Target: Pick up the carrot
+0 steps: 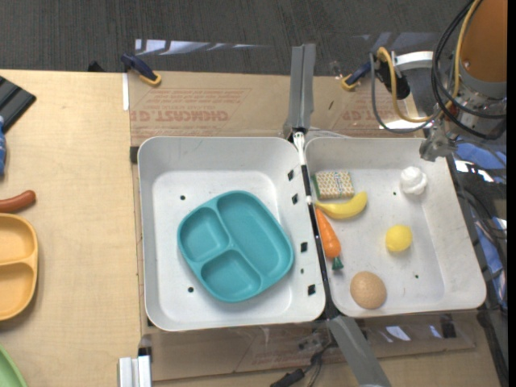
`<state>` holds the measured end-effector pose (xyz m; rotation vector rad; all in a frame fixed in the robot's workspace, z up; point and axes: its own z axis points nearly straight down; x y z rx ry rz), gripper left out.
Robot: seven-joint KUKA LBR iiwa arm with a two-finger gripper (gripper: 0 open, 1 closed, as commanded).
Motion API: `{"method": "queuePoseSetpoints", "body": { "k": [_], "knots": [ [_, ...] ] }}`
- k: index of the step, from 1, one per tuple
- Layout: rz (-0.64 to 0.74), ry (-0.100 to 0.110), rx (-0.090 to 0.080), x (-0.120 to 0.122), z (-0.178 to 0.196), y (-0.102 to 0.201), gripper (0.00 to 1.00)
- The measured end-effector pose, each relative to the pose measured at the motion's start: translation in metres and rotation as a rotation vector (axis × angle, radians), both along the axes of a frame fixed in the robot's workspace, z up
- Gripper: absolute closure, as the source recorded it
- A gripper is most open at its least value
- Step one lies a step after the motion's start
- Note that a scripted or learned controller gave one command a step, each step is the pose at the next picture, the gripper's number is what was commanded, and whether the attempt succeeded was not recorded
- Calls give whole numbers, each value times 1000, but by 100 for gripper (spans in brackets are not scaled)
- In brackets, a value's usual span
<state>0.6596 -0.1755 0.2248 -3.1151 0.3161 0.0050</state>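
Two bins sitting side by side: left bin (153, 240) holding teal tray (234, 244). Carrot (327, 238) lying in right bin (463, 252), just below banana (343, 207), against left wall. Gripper (435, 145) hanging over right bin's far right corner, finger state unclear.

Orange carrot (327, 237) (green tip nearest), flat, right bin's left edge

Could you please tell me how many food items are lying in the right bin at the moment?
6: a sponge-like block at the upper left, a banana just below it, the carrot along the left wall, a lemon mid-bin, an egg at the bottom, a white piece upper right.
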Motion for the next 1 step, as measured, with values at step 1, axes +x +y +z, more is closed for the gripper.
{"method": "queuePoseSetpoints", "body": {
  "k": [1],
  "knots": [
    [-5, 2, -1, -9, -5, -13, 100]
  ]
}}
